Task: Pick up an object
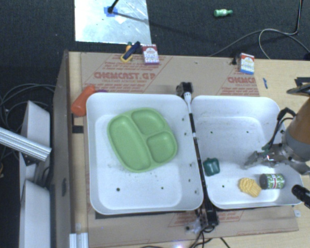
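**Inspector:** Objects first. What lies in the right bin (232,110)?

**Operator:** I count three, all in its lower part. A small green can (272,181) lies on its side toward the lower right. A yellow ridged piece (249,186) sits just beside the can, on its left. A dark green pepper-shaped piece (211,166) rests near the divider between the bins.

**Inspector:** And the left bin (101,190)?

**Operator:** It holds a light green divided plate (142,138), three compartments, nothing in them.

**Inspector:** Gripper position and state?

**Operator:** The gripper (253,160) reaches in from the right edge of the frame, low over the right bin, above the can and apart from it. Its fingers look parted, I believe, though the view is poor there. I see nothing between them.

**Inspector:** Anything on the bench?

**Operator:** Two small red-and-white boxes (151,54) along the upper edge.
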Robot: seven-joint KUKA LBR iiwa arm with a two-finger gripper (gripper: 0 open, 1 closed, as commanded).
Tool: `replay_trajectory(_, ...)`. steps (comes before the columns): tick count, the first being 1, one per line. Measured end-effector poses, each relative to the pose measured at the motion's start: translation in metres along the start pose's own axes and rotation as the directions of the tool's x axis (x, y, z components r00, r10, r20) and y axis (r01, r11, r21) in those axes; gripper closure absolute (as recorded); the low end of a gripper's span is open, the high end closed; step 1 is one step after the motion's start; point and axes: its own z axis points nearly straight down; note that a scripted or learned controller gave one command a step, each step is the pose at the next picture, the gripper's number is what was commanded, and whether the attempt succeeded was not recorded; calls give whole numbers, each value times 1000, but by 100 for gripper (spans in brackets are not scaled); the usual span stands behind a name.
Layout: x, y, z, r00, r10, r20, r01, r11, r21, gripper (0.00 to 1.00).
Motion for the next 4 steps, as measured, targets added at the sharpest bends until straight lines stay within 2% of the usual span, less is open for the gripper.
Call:
replay_trajectory(1,105,106,-40,1000,-4,-1,4,1000,-3,0)
replay_trajectory(2,120,71,0,1000,-1,-1,1,1000,1,0)
replay_trajectory(3,125,154,-102,1000,-5,1,5,1000,-5,0)
replay_trajectory(4,95,131,0,1000,-2,0,2,1000,0,0)
